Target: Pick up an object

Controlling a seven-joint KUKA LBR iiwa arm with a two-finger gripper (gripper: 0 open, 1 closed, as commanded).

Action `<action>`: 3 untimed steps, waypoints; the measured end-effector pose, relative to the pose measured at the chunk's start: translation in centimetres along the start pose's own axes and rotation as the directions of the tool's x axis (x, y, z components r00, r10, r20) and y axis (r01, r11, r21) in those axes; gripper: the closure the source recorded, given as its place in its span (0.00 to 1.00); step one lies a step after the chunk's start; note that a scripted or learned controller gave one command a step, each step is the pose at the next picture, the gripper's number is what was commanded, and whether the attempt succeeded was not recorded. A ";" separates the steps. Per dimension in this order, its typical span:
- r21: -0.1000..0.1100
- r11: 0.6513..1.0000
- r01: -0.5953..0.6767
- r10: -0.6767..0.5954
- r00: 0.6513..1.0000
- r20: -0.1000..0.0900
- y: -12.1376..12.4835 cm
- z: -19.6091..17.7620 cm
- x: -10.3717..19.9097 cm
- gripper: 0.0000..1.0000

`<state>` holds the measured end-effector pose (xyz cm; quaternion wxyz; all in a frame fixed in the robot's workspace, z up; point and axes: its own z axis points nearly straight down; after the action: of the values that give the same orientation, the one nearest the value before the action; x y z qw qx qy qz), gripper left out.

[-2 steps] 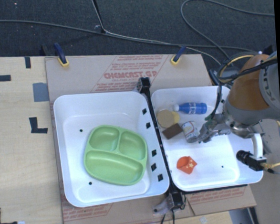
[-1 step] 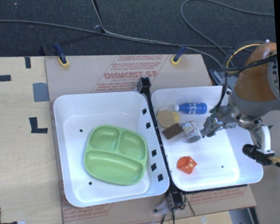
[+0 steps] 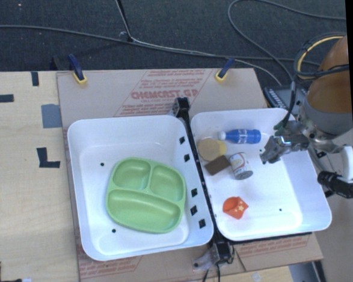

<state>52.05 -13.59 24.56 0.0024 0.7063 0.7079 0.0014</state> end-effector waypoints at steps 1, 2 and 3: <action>0.005 1.000 -0.001 0.001 1.000 -0.001 0.1 -1.1 0.0 1.00; 0.006 1.000 0.004 -0.004 1.000 -0.003 0.1 -1.2 5.1 1.00; 0.007 1.000 0.004 -0.004 1.000 -0.003 1.2 -1.1 9.5 1.00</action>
<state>53.19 -4.11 25.67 -0.0009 0.7049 0.7093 -0.0001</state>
